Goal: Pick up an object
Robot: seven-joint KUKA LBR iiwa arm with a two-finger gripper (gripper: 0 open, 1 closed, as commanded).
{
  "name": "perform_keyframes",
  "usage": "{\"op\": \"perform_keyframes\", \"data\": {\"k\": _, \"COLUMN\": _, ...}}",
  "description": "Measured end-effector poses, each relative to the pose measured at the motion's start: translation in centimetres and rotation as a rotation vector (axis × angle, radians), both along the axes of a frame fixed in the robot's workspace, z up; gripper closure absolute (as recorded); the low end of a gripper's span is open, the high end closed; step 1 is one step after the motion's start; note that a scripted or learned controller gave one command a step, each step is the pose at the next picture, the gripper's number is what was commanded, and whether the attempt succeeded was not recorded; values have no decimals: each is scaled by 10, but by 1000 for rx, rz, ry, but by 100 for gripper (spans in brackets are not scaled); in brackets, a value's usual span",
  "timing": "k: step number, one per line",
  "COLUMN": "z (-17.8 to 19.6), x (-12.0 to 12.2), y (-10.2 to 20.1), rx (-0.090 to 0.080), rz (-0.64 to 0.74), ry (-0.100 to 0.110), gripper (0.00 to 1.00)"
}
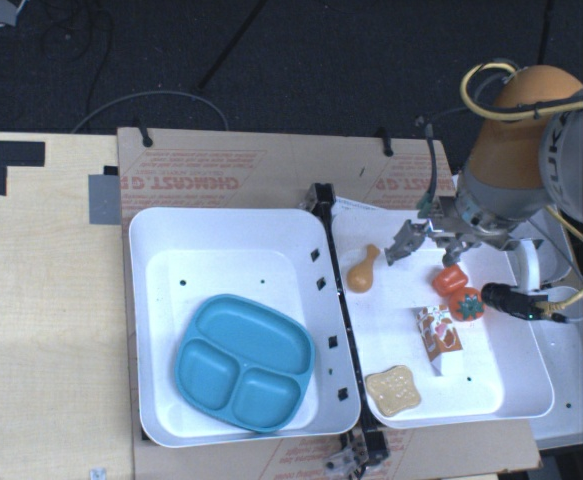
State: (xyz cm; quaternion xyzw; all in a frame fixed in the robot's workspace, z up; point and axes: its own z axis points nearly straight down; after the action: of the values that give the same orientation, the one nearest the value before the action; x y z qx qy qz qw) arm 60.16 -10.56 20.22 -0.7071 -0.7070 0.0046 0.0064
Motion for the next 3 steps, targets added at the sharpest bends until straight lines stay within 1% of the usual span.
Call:
{"op": "perform_keyframes", "data": {"k": 1, "z": 6, "x": 3, "y": 0, "rx": -1, "rz": 1, "ry": -12, "gripper": 0}}
{"op": "perform_keyframes", "data": {"k": 2, "z": -41, "x": 8, "y": 6, "rx": -1, "rz": 4, "ry": -9, "gripper": 0}}
{"op": "perform_keyframes", "data": {"k": 3, "z": -88, "x": 13, "y": 15, "rx": 3, "rz": 2, "ry": -12, "gripper": 0}}
